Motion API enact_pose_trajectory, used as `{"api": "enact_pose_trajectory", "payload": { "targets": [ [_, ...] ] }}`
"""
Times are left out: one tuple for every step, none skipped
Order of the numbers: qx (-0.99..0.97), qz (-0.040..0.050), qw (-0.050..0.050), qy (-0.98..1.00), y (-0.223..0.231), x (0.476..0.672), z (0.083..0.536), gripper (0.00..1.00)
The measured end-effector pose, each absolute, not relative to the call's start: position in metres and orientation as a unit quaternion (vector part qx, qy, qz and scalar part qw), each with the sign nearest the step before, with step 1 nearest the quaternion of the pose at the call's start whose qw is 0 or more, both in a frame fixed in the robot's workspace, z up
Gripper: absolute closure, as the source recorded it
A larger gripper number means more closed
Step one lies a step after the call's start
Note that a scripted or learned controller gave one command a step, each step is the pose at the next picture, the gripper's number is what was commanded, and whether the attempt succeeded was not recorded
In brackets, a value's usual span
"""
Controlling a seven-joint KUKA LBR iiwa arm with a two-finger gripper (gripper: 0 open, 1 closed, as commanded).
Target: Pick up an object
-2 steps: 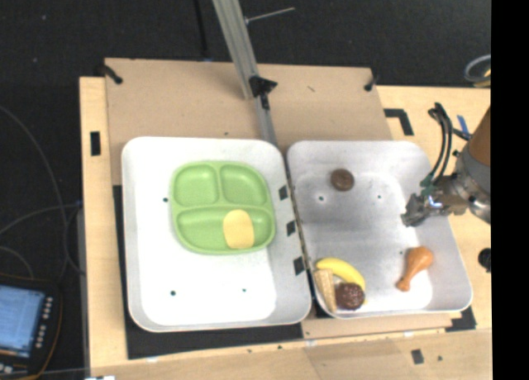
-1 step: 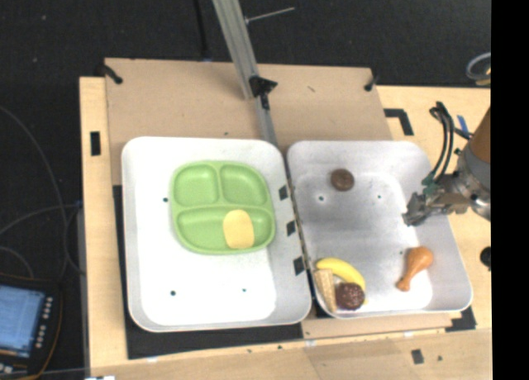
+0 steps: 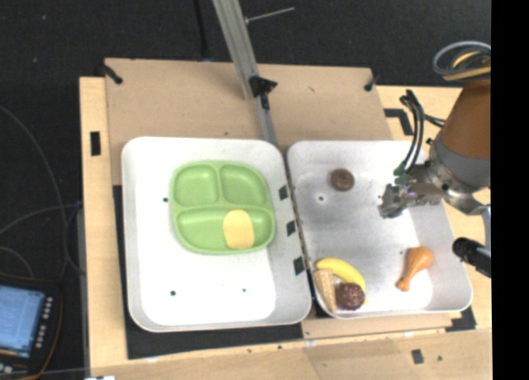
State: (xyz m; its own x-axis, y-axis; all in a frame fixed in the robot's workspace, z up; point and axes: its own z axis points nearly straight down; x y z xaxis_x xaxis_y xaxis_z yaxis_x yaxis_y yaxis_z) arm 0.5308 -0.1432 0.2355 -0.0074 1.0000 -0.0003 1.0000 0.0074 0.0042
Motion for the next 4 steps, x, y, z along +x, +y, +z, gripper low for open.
{"api": "enact_pose_trajectory", "payload": {
  "targets": [
    [0.705, 0.0008, 0.000, 0.710, -0.097, 0.531, 0.230, 1.00],
    [0.704, 0.0020, 0.001, 0.710, -0.035, 0.536, 0.239, 1.00],
    [0.704, 0.0009, 0.000, 0.710, 0.022, 0.543, 0.230, 1.00],
    [0.704, 0.0008, 0.000, 0.710, 0.071, 0.552, 0.227, 1.00]
  ]
}}
